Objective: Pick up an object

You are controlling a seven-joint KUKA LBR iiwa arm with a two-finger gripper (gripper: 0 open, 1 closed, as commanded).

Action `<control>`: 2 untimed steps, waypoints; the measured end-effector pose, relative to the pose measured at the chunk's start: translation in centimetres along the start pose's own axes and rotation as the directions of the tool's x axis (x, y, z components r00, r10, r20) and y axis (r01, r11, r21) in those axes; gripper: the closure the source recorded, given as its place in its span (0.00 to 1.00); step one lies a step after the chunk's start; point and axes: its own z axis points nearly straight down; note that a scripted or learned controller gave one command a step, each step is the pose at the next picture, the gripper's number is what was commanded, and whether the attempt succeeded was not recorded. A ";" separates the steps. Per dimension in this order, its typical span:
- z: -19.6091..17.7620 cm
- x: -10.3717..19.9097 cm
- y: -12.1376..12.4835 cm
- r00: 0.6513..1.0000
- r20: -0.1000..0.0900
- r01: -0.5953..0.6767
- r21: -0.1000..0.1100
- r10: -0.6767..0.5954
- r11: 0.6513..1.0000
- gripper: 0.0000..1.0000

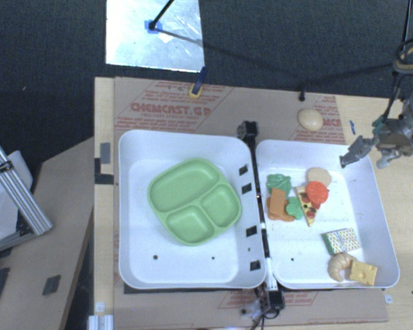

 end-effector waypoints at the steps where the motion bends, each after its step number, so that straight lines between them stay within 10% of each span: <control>1: -0.6 0.0 0.2 1.000 0.002 0.003 -0.010 -0.003 1.000 0.00; 2: 5.6 0.5 -0.1 1.000 0.000 0.001 -0.005 -0.001 1.000 0.00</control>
